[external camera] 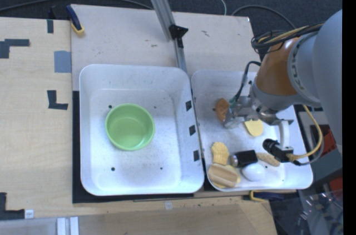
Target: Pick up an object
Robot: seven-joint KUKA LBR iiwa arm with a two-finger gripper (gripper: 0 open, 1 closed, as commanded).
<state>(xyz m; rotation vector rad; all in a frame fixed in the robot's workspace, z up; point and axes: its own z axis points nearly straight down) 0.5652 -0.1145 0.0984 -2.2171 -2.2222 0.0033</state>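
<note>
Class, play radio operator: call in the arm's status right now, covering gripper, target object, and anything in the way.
Gripper down in right bin, beside brown piece; grip unconfirmed. Yellow piece close alongside. Green bowl in left bin, well apart.

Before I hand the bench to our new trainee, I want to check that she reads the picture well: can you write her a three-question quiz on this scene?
1. True or false: the green bowl sits in the left bin.
2. Which bin is the gripper over? A. left bin B. right bin C. neither
3. Fill in: the small brown piece nearest the gripper lies just to its ____ in the camera view.

Key: 1 true. 2 B. 3 left.
</note>
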